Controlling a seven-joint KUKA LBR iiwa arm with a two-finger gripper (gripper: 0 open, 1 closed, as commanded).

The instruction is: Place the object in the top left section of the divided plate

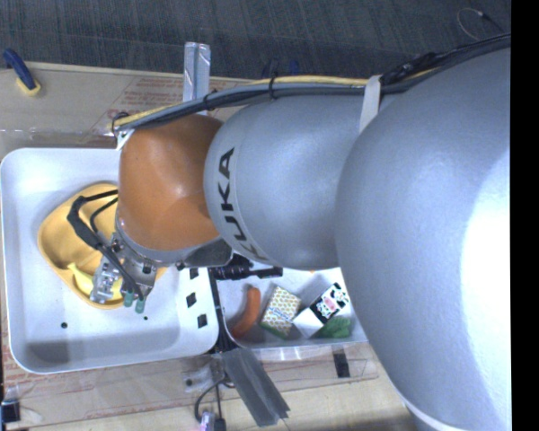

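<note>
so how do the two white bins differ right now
The left white bin lies mostly in view; the right white bin is largely covered by the grey arm. The left bin holds a yellow divided plate; the right bin holds several small items, including an orange-brown sausage-shaped piece. Both are shallow and white.

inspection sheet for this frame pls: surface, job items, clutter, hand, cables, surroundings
Surface: two shallow white plastic bins, left bin, right bin, on a wooden bench.
Job's things: yellow divided plate lies in the left bin, partly under the arm; carried object cannot be made out.
Clutter: orange sausage-shaped toy, patterned block, black-and-white block, green piece, all in the right bin.
Hand: low over the plate's lower edge.
Cables: black cable along the arm; black loops near the wrist.
Surroundings: dark floor; blue-and-yellow clamp.
</note>
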